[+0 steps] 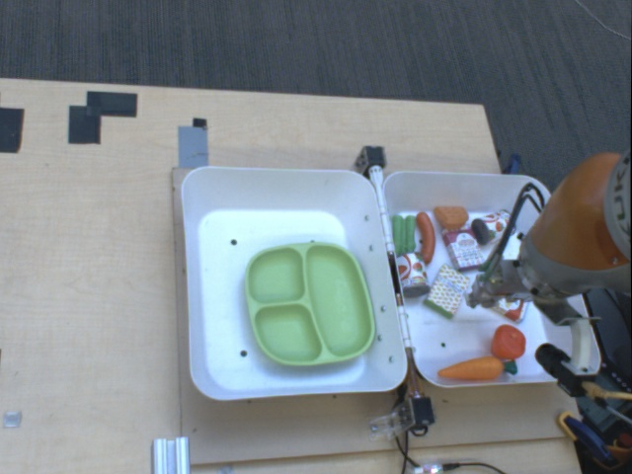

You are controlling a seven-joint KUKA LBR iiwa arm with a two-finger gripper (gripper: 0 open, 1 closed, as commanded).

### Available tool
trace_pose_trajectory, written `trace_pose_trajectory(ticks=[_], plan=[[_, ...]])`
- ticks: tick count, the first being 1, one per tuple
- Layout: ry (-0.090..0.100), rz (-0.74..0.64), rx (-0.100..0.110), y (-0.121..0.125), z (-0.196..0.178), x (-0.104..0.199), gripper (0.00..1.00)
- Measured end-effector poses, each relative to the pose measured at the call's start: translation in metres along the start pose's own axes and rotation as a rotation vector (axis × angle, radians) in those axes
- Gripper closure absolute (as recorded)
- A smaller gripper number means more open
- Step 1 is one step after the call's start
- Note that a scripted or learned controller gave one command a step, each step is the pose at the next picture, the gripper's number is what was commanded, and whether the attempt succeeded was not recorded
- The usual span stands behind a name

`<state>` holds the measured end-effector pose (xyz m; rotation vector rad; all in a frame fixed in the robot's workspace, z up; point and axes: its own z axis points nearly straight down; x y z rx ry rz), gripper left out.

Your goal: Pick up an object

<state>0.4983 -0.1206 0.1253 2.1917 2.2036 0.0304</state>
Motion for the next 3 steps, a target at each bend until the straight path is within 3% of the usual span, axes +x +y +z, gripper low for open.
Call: trace_pose_trajectory(ticks=[1,2,3], plan=[[0.012,0.0,0.033,0.038,-0.059,0.078,1.0],[0.011,-0.001,0.035,0.102,-0.057,0.117,1.0],[0.01,-0.001,0.035,0.102,-0.057,0.117,0.0]])
